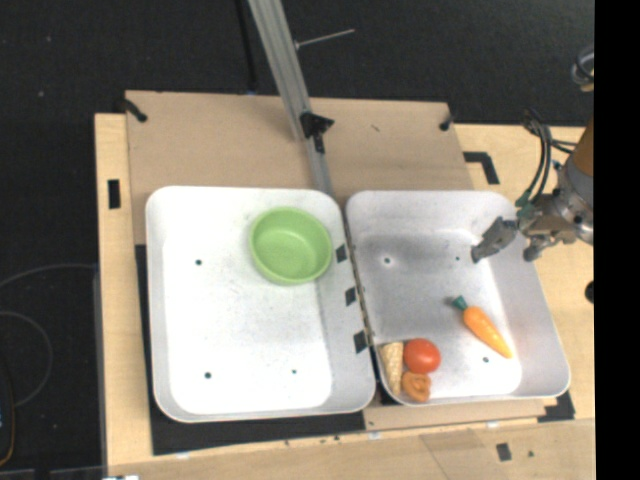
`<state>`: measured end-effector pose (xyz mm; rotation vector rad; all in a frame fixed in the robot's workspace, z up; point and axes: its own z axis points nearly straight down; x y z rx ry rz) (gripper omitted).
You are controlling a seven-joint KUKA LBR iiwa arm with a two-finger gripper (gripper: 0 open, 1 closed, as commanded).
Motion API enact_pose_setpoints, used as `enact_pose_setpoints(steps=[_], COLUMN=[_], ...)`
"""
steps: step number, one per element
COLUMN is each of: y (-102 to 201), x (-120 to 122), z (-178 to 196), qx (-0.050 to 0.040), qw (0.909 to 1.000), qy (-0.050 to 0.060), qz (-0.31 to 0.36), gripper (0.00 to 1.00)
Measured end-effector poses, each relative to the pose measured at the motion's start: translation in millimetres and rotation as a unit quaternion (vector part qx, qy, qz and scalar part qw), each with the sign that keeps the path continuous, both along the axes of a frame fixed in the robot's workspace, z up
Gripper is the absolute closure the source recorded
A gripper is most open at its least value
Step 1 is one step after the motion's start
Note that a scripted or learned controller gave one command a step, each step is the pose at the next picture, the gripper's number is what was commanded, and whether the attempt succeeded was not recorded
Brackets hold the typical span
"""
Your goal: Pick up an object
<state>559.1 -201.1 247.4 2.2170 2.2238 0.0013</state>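
In the right bin (420, 218) lie an orange carrot (485, 329) with a green top, a red tomato (422, 355), and a tan bread-like piece (392, 360) with a small brown item (416, 388) in the near-left corner. A green bowl (290, 246) rests in the left bin (200, 318). My gripper (512, 243) hangs over the right bin's far right edge, well above and beyond the carrot. Its two fingers are spread apart, open, with nothing between them.
A grey metal pole (285, 68) slants up from the gap between the bins at the back. The bins sit on a tan bench (400, 128) with dark floor around it. Cables (545, 158) trail by the arm at the right.
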Motion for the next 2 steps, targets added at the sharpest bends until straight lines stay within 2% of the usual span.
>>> enact_pose_setpoints(steps=[1,2], y=[0,-5], x=[0,-3], z=[0,-43], qx=[0.0001,-0.0007], qw=[1.0,1.0], qy=[0.0,0.002], qz=[0.0,-0.002], gripper=[0.0,0.0])
